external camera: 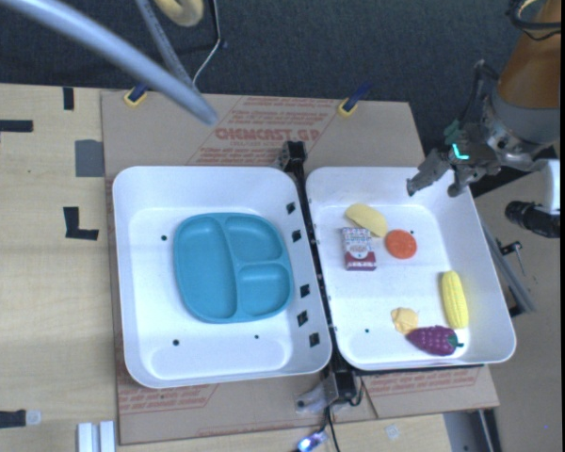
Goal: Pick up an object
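Camera view: two white bins are seen side by side on the bench; the gripper [440,171] is poised over the far-right corner of the right bin [485,252].
Jaws: two dark fingers are seen spread apart, with nothing between them.
Left bin [132,252]: a blue divided plate [234,266] is carried at its middle.
Nearest objects: a yellow lemon-like piece [366,218] and a small orange ball [401,244] lie near the far edge of the right bin, with a red and white carton [359,250] just beside the lemon-like piece.
Other objects: a corn cob [454,298] is set along the right edge; a small yellow piece [405,318] and a purple grape bunch [434,340] lie by the near edge.
Key relation: the orange ball is judged the closest target, lying toward the near-left of the jaws, well below them.
Axes: the ball has no long axis; the corn cob runs far to near along the right edge; the lemon-like piece is angled slightly across the bin.
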Tool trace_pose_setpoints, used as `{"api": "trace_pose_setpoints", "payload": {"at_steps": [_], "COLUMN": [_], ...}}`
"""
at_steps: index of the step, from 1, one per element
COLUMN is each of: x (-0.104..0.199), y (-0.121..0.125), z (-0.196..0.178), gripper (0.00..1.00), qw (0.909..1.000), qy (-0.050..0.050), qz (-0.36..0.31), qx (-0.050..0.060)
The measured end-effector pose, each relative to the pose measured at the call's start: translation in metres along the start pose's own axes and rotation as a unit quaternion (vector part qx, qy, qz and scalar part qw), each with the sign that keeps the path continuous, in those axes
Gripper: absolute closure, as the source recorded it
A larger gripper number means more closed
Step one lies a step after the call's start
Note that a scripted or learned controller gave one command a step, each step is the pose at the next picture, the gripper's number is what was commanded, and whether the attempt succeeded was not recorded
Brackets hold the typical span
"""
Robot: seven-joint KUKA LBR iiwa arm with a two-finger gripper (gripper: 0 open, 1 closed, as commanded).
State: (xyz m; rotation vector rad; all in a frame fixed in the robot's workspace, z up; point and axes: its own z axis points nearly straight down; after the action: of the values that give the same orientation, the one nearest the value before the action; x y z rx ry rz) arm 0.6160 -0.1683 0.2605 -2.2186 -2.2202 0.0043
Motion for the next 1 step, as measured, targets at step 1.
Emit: {"api": "trace_pose_setpoints", "payload": {"at_steps": [1], "x": [0.0], "y": [0.0006], "z": [-0.0011], "gripper": [0.0], "qw": [1.0], "qy": [0.0], "qz": [0.0], "qx": [-0.001]}}
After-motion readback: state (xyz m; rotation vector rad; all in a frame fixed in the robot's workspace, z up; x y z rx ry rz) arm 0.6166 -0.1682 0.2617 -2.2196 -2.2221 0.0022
